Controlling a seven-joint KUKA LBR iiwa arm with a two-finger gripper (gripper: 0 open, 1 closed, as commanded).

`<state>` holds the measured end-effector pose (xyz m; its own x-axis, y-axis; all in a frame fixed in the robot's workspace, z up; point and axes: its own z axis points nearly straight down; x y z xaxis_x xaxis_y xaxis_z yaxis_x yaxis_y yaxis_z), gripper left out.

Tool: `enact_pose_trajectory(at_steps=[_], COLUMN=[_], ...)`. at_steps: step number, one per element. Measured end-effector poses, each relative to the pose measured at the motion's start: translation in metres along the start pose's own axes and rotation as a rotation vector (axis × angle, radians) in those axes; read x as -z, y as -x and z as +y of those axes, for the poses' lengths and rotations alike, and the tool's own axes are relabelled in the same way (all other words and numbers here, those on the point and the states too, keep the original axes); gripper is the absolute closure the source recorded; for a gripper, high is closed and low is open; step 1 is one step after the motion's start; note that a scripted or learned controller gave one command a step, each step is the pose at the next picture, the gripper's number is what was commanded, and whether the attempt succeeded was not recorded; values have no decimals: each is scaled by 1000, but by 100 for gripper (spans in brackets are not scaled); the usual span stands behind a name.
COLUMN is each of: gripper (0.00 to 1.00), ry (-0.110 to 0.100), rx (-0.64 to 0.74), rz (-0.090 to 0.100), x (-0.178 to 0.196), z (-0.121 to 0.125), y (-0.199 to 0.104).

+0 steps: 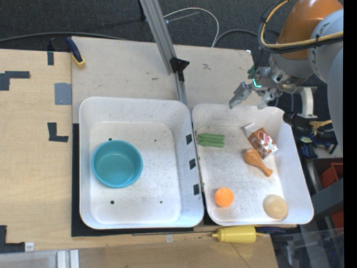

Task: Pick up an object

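lying in the right bin [295,149]: five objects; one bowl [116,163] left; hand [254,95] apart, empty.

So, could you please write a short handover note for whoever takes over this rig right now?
Gripper: open, holding nothing, hovering over the far edge of the right bin.
Right bin contents: green beans near its left wall, a red-and-white snack packet, a toy chicken drumstick just in front of the packet, an orange ball and a beige round piece near the front.
Left bin: a teal bowl.
A yellow mustard bottle lies on the bench in front of the right bin.
Done: nothing picked yet.
Left: descend on one object, grasp, lift.
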<state>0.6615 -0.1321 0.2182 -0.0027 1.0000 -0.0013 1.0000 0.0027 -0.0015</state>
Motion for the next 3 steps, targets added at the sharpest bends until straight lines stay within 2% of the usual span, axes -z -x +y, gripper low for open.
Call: enact_pose_trajectory(at_steps=[1,2,3], gripper=[0,0,0], ry=[-5,-7,-2], rx=[0,-1,0], rz=[1,1,0], x=[-53,-118,-131], z=[1,-1,-2], y=[-11,-9,-10])
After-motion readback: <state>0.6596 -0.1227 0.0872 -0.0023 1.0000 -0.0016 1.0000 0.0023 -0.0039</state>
